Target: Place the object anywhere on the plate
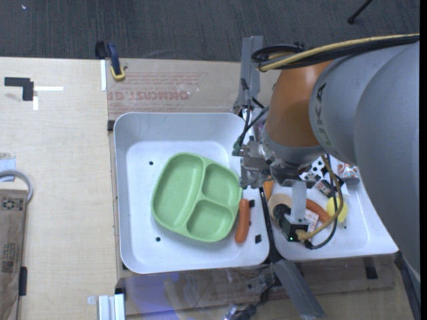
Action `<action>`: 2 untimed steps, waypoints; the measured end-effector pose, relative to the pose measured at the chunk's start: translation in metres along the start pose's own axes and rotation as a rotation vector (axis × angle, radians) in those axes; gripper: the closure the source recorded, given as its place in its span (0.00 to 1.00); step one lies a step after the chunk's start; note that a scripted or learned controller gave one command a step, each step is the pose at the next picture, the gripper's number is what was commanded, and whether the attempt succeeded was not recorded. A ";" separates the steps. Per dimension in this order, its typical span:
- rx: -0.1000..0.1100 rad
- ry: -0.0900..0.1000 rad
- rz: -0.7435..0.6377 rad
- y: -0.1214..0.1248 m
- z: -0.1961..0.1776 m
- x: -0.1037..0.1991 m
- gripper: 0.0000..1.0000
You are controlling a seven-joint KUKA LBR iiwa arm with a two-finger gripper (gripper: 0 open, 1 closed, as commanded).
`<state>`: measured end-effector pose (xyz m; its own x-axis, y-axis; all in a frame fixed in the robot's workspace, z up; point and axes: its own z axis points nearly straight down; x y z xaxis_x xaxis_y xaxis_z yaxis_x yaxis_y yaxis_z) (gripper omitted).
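A green three-compartment plate [193,195] lies in the left bin [133,145]. An orange carrot-like stick [242,222] lies on the bin floor just off the plate's right rim, pointing front to back. My gripper [251,173] hangs over the right edge of this bin, just behind the stick and beside the plate's right rim. The wrist body hides its tips. Nothing shows in its grasp.
The arm covers most of the right bin [360,235]. Around it show an orange piece [315,210], a yellow piece [340,209], a beige roll [283,197] and a white item with black marks [313,172]. The divider between the bins runs under the gripper.
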<state>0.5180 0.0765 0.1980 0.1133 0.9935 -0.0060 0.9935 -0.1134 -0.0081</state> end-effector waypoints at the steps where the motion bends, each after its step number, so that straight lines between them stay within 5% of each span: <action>1: -0.004 0.004 -0.067 -0.024 -0.019 -0.087 1.00; 2: -0.005 0.003 -0.230 0.034 -0.018 -0.057 1.00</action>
<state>0.5457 0.0160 0.2165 -0.1163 0.9932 -0.0021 0.9932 0.1163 -0.0035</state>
